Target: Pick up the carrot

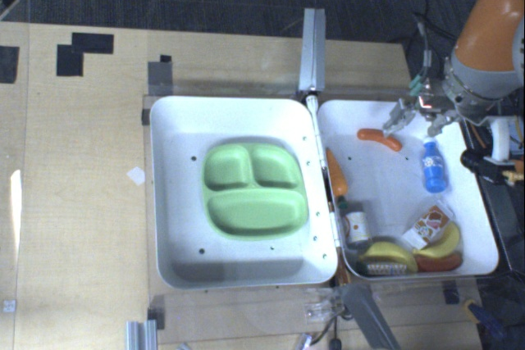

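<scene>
Bananas (392,255) and a can (355,225) sit at the right bin's (488,258) near edge; the carrot (335,173) lies against that bin's left wall, untouched. Tool (420,116) hangs open and empty at the far side, near an orange sausage (380,139) and well apart from the carrot. Grasp not started: reposition, descend, close, lift all remain.

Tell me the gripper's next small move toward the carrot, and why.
Probably shift toward the divider. The gripper hangs open over the right bin's far end, beside the hot dog, while the carrot lies against the divider.
</scene>
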Tool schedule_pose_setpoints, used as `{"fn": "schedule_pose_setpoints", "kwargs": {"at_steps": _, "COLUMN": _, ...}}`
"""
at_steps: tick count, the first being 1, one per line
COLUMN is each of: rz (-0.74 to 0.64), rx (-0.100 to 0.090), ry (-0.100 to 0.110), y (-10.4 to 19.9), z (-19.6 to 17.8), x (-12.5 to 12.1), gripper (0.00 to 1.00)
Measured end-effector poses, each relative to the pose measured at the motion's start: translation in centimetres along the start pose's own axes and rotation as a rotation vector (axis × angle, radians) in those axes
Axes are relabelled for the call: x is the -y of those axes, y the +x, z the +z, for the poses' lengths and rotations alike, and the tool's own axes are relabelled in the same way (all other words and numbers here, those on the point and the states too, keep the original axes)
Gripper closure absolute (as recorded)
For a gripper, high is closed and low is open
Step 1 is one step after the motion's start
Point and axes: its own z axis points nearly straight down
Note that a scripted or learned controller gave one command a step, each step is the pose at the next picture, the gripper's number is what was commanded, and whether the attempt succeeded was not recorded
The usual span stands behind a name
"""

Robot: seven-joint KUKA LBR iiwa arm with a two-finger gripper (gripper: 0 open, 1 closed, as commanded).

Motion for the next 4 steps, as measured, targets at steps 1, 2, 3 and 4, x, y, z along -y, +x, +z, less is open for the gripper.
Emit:
{"fn": "schedule_pose_setpoints", "kwargs": {"at_steps": 1, "rz": -0.105, "rx": 0.001, "ry": -0.007, "y": 3.6, "z": 12.4, "x": -6.1, "gripper": 0.00}}
{"fn": "schedule_pose_setpoints", "kwargs": {"at_steps": 2, "rz": -0.109, "rx": 0.002, "ry": -0.010, "y": 3.7, "z": 11.4, "x": -6.3, "gripper": 1.00}}
{"fn": "schedule_pose_setpoints", "kwargs": {"at_steps": 3, "rz": 0.279, "rx": 0.000, "ry": -0.002, "y": 5.3, "z": 4.2, "x": -4.3, "gripper": 1.00}}
{"fn": "schedule_pose_setpoints", "kwargs": {"at_steps": 4, "rz": 0.600, "rx": 0.001, "ry": 0.003, "y": 8.0, "z": 4.4, "x": -2.6, "gripper": 1.00}}
